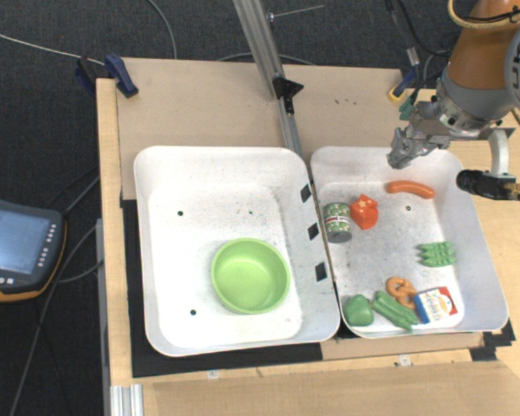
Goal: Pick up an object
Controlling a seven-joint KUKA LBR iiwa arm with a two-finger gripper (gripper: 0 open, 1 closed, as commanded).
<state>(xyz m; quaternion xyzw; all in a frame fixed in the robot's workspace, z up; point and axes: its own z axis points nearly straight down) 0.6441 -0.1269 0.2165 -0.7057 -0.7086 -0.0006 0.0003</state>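
The gripper (pixel 409 149) hangs over the far edge of the right bin (pixel 477 232), pointing down toward the bin floor; from this slanted view I cannot tell its state, and nothing shows in its grasp. Just in front of it lies an orange sausage-shaped toy (pixel 409 189), the nearest candidate for a pick, and it looks apart from the gripper — though the height between them is hard to judge from above.

Further out, a red pepper (pixel 365 212) sits just beside a small green-labelled can (pixel 336 221) near the bin's left wall. A green ridged piece (pixel 437 253) rests toward the right side. At the near edge a cluster crowds together: a green pepper (pixel 358 309), a green pod (pixel 395 310), a pretzel (pixel 400 288) and a small white carton (pixel 437 304), touching or nearly so. That crowding would probably make a clean grasp harder there, which is likely why the open-lying sausage is the better target.

The left bin (pixel 156 198) holds a lime-green bowl (pixel 250 275), well apart from the rest.

The arm (pixel 485 50) reaches in from the right, its orange band above the wrist — the wrist is bent downward over the table (pixel 199 102), a pose suited to a vertical descent.
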